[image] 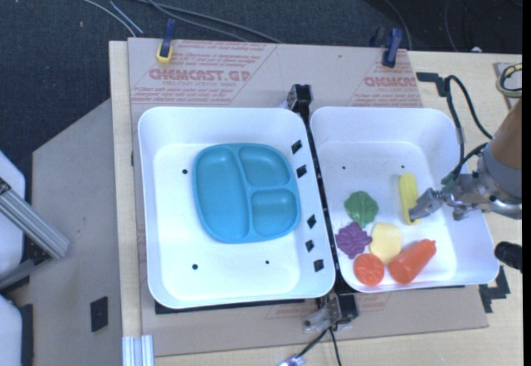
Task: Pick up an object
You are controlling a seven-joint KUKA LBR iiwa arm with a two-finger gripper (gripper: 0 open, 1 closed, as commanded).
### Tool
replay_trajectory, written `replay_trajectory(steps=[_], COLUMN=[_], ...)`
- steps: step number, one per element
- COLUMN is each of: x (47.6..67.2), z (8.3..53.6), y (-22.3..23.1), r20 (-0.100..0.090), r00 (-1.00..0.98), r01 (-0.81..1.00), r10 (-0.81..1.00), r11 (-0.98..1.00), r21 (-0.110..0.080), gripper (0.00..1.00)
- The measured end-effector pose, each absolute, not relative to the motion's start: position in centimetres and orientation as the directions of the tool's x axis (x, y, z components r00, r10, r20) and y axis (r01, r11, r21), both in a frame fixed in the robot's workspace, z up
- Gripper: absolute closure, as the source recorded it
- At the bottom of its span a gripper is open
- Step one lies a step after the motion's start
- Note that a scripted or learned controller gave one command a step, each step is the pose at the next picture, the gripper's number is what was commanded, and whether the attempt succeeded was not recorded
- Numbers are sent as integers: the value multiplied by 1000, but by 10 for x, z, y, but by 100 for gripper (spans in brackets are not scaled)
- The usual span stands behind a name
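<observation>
The jaws are reaching into the right bin from its right side, sitting just beside the corn; whether they are parted cannot be told, and nothing is showing between them. The left bin is holding a blue tray.

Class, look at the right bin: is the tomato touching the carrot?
Touching. In the camera view the tomato sits right against the lower end of the carrot, their edges meeting with no white bin floor visible between them.
</observation>
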State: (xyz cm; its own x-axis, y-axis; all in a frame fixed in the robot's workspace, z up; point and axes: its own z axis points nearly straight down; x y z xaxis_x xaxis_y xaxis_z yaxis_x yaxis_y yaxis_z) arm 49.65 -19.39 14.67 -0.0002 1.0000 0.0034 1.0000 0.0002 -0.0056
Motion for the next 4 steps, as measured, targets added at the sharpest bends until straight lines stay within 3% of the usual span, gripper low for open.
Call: replay_trajectory(steps=[1,2,4], x=[494,496,493], z=[104,118,221], y=[-191,-192,-200], r20=[4,2,-2], r00=[0,1,0], r01=[1000,1000,1000], r10=[1000,1000,1000], r11=[0,-1,0], r21=[-6,0,5], gripper=[0,100,100])
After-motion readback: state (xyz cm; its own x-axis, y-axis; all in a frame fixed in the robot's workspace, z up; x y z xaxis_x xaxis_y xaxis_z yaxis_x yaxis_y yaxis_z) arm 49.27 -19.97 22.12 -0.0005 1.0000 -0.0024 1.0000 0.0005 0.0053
